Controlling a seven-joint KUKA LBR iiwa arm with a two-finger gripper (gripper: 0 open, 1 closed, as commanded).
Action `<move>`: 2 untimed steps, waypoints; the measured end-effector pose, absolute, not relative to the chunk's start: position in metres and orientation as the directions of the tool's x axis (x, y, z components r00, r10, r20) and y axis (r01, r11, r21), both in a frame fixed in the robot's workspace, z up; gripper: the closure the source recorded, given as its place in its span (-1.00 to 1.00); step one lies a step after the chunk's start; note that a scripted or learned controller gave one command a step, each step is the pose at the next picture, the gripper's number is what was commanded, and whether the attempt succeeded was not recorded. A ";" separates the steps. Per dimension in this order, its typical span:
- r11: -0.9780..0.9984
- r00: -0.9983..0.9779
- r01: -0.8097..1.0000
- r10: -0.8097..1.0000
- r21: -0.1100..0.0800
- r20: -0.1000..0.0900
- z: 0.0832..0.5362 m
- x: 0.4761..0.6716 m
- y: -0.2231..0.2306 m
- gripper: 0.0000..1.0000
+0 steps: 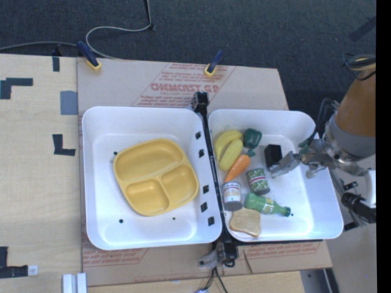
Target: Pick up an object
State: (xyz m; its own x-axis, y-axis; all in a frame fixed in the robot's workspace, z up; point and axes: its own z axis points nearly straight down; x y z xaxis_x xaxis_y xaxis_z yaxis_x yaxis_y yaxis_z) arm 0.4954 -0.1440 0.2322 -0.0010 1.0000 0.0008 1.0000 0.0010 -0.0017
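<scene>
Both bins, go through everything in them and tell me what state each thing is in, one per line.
Yellow divided plate: flat, upright, in the left bin.
Banana: lying in the right bin.
Carrot: lying at a slant.
Green bottle: on its side.
Small can: upright.
Green-labelled can: tilted.
Bread slice: flat.
Gripper: low over the right bin.

One fixed camera sits above the surface (36,182), looking down at a slant from moderate height. Both white bins fit whole in its frame: the left bin (98,224) near centre, the right bin (317,212) beside it. The arm (357,118) enters from the frame's right edge.
</scene>
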 end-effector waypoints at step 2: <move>0.002 -0.002 1.000 1.000 0.004 -0.001 0.086 0.625 -0.126 -1.00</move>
State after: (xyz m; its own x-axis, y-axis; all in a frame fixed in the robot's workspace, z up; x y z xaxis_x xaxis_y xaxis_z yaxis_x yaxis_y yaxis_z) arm 0.6253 -0.1262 0.0863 -0.0018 1.0000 -0.0012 1.0000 0.0018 0.0039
